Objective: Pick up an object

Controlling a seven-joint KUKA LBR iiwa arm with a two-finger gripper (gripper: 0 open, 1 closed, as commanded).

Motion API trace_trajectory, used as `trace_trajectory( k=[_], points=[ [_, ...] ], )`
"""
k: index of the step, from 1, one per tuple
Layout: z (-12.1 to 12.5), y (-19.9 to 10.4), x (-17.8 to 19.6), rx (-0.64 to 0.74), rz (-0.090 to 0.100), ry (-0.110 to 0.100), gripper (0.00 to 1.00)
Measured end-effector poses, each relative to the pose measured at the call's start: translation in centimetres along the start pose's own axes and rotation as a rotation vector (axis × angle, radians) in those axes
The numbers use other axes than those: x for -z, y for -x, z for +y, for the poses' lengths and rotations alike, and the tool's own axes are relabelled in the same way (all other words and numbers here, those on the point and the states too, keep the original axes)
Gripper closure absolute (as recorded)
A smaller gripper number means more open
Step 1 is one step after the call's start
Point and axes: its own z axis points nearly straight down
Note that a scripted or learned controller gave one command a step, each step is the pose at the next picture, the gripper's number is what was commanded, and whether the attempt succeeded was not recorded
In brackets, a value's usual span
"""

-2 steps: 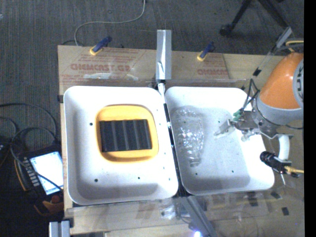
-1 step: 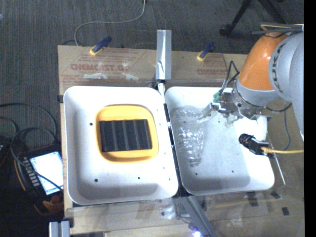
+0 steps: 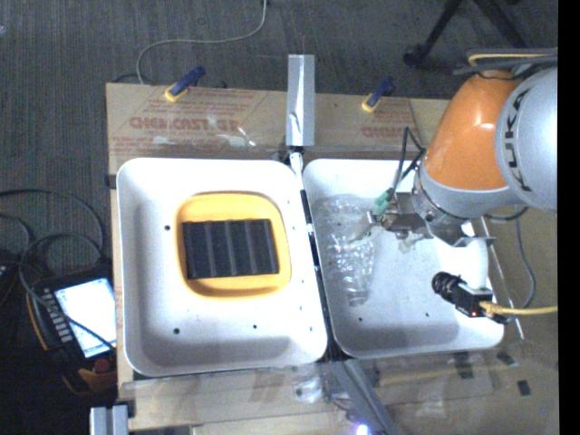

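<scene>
Dark carpet surrounds the bench, where the left bin (image 3: 145, 329) carries a yellow tray with a black insert (image 3: 232, 245) in its middle. A clear plastic bottle (image 3: 349, 247) lies along the left edge of the right bin (image 3: 408, 333), and the gripper (image 3: 385, 214) sits beside its upper end, probably to reach it; how far it is open I cannot tell, and nothing is seen in its hold.

Pincer (image 3: 379, 217) beside clear plastic bottle (image 3: 347, 247) (right bin (image 3: 408, 329)).
</scene>
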Motion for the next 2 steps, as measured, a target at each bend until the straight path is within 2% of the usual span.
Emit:
trace_trajectory(
  k=[1, 2],
  points=[
    [4.1, 1.9, -3.8, -0.006, -0.002, 0.0, 0.0],
    [6.4, 3.8, -4.2, 0.114, -0.003, 0.001, 0.0]
  ],
)
